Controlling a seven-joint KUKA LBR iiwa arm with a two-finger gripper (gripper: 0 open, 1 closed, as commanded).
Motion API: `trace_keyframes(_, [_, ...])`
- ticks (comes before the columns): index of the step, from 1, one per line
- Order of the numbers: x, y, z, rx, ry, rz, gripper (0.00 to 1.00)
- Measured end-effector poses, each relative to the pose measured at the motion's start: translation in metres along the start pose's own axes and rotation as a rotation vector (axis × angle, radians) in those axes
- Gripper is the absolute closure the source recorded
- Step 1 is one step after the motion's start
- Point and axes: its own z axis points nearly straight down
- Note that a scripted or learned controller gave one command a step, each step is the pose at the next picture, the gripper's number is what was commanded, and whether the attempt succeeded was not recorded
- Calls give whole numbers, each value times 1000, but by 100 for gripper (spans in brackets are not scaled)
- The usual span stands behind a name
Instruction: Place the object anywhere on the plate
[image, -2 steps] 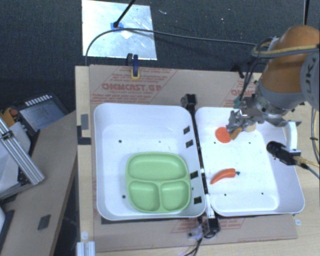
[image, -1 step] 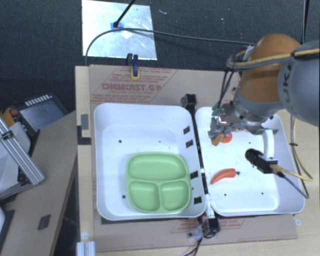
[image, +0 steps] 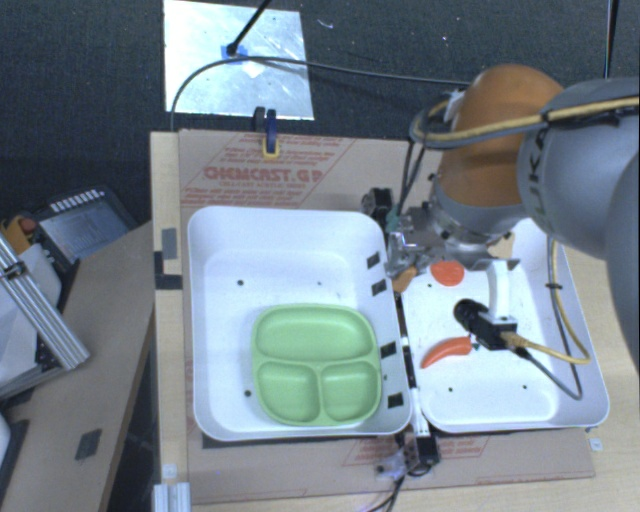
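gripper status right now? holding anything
gripper: over the left edge of the right bin, its fingers hidden under the wrist; open or closed cannot be told, and nothing shows between them.

Cardboard sheet (image: 265, 172), upper edge behind the bins: red printed word reading roughly "CHEMCAST", followed by two or three characters too blurred to make out.
Cardboard sheet, front edge below the bins: more red print, too small and partly covered to read.
Robot arm (image: 575, 160): dark letters on the grey casing, cut off and unreadable.
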Motion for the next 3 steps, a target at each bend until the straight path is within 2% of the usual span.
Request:
trace_keyframes(2, [106,-15,30,4,0,0,100])
trace_keyframes(3, [102,-14,29,2,-2,7,0])
